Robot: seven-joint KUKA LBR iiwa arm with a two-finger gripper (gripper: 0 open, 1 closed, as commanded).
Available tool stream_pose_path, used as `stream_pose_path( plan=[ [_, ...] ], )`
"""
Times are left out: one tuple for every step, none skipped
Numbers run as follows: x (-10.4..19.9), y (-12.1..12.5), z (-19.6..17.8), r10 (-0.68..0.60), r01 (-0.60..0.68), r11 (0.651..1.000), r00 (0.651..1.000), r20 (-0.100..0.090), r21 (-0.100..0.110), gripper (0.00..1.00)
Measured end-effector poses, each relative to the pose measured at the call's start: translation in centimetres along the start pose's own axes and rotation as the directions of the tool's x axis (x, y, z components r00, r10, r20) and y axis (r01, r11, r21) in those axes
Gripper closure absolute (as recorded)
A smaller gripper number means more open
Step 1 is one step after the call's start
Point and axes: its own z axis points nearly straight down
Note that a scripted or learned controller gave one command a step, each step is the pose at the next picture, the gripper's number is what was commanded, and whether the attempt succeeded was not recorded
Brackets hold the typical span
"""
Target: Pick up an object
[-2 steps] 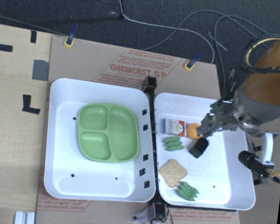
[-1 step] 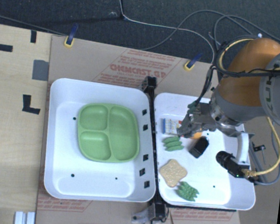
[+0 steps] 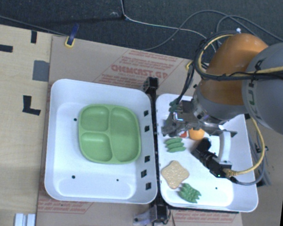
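Note:
My gripper [image 3: 177,126] hangs low in the right bin [image 3: 225,201], near its back left part. Just below its fingers lies a small green bean pod [image 3: 175,145]. An orange piece [image 3: 196,133] sits right beside the gripper, partly hidden by the wrist. Nearer the front of the same bin lie a tan slice of bread [image 3: 174,174] and a second green pod [image 3: 190,193]. Nothing shows between the fingers.
The left bin [image 3: 58,176] holds a green divided plate [image 3: 110,133]. A black divider strip [image 3: 151,137] runs between the two bins. The arm's orange band and grey body [image 3: 240,71] overhang the back of the right bin, with cables looping around it.

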Motion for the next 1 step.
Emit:
stream_pose_path(
  plan=[
    [4.85,0.34,0.09,0.002,-0.002,1.0,1.0,0.001,0.001,1.0]
  ],
)
